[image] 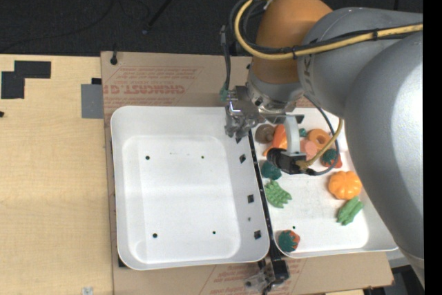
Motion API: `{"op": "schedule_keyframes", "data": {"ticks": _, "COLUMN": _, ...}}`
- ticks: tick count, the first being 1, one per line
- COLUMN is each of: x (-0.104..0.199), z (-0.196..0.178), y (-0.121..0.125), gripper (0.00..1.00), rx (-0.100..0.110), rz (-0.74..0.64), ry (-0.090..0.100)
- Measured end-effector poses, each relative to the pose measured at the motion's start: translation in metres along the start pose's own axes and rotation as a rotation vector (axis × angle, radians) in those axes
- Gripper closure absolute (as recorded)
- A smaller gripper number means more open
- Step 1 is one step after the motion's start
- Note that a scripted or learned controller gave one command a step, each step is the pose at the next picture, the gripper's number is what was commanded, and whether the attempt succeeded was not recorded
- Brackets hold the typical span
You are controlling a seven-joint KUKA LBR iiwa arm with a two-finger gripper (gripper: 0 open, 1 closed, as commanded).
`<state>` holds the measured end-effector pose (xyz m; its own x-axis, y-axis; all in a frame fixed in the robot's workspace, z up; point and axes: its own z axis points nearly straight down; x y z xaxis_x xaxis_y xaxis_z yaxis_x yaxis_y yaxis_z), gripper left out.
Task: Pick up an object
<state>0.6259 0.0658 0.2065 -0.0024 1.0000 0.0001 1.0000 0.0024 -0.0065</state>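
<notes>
Two shallow white bins sit side by side on a cardboard sheet (159, 79), the left bin (179, 204) on the view's left and the right bin (318, 235) on its right. Every candidate for picking lies in the right bin.

At that bin's near edge, close to its near left corner, rests a red and green toy (287, 240). Further in, a green pod (349, 211) lies toward the right edge, with an orange pumpkin (344, 184) just beyond it. A leafy green toy (278, 195) lies beside the left edge, and a teal piece (271, 173) sits just behind it.

Toward the far edge are a dark green and red toy (329, 158), a pink and orange round toy (315, 142), an orange carrot-shaped toy (278, 137) and a brown toy (264, 130), clustered close together.

The gripper (238, 122) hangs over the rims where the two bins meet, near their far corners and just beside the brown toy. Whether it is spread or closed cannot be told. The arm (359, 45) reaches in over the right bin's far edge.
</notes>
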Motion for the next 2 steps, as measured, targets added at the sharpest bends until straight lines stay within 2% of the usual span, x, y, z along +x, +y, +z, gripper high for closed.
{"op": "schedule_keyframes", "data": {"ticks": 1, "x": 0.008, "z": -0.334, "y": -0.021, "gripper": 1.00, "rx": -0.021, "rz": 0.000, "ry": 0.001}}
{"op": "schedule_keyframes", "data": {"ticks": 2, "x": -0.029, "z": -0.331, "y": 0.017, "gripper": 1.00, "rx": -0.005, "rz": 0.005, "ry": -0.002}}
